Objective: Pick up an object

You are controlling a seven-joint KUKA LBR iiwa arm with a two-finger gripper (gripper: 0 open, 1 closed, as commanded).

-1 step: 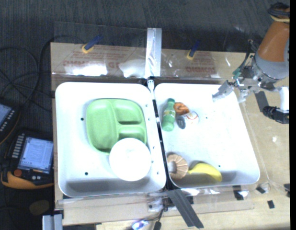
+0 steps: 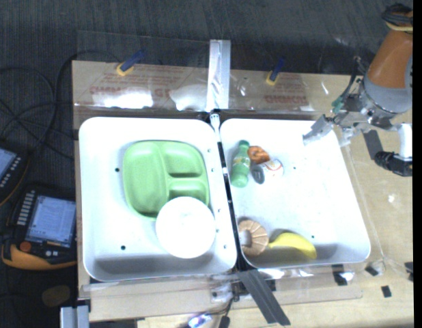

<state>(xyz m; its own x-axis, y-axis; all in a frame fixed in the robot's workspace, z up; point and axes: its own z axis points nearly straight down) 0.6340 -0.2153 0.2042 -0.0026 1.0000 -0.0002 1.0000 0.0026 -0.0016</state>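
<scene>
Dark carpet surrounds the table (image 2: 388, 203), which bears two white bins. Over the right bin's (image 2: 334, 203) far right corner hangs the claw (image 2: 319, 131); whether it is apart or together I cannot tell. Left of the claw lie a green bottle (image 2: 240, 164) and an orange toy (image 2: 258, 154). Nearer the camera than the claw rests a banana (image 2: 293, 245) beside a tan doughnut (image 2: 252, 235).
</scene>
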